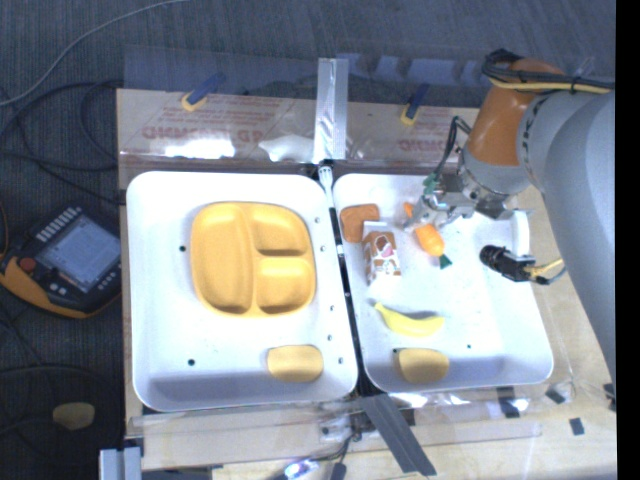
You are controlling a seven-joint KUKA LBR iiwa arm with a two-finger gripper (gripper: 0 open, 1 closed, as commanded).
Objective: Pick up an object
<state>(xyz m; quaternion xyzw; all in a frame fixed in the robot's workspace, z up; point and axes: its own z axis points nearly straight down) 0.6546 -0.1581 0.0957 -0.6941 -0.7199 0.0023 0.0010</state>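
Bright, even light; glare on plastic sheet (215, 148); slightly soft.

handheld controller (62, 261), loose cables (120, 13)

Bench (150, 118) bears two white bins (160, 298) (side by side).

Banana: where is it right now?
In the camera view, the banana lies in the right bin, toward its front, below the small carton and just above the tan block.
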